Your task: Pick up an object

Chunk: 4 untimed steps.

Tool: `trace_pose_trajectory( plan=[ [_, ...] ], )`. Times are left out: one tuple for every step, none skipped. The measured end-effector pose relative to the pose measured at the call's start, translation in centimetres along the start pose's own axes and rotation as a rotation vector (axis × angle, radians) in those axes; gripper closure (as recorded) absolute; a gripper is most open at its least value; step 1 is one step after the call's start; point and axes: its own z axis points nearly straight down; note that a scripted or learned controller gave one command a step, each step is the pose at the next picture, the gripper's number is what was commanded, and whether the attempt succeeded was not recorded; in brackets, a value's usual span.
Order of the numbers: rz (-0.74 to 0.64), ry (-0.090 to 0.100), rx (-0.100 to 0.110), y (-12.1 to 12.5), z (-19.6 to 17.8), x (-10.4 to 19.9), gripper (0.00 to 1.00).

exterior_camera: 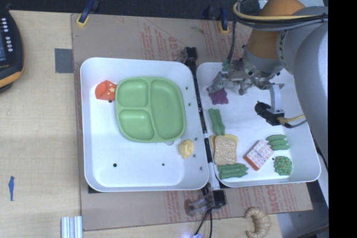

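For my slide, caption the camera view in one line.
Gripper hovers by purple toy in the right bin; green plate in the left.
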Motion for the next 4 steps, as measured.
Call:
trace_pose_trajectory(
  plan=[
    [-0.002, 0.000, 0.000, 0.1, -1.2, 0.0, 1.00],
    [-0.002, 0.000, 0.001, 0.0, -1.1, 0.0, 0.00],
    [0.011, -0.003, -0.006, -0.1, -2.2, -8.6, 0.00],
    [-0.001, 0.003, 0.001, -5.4, -5.2, -2.5, 0.00]
  ],
)
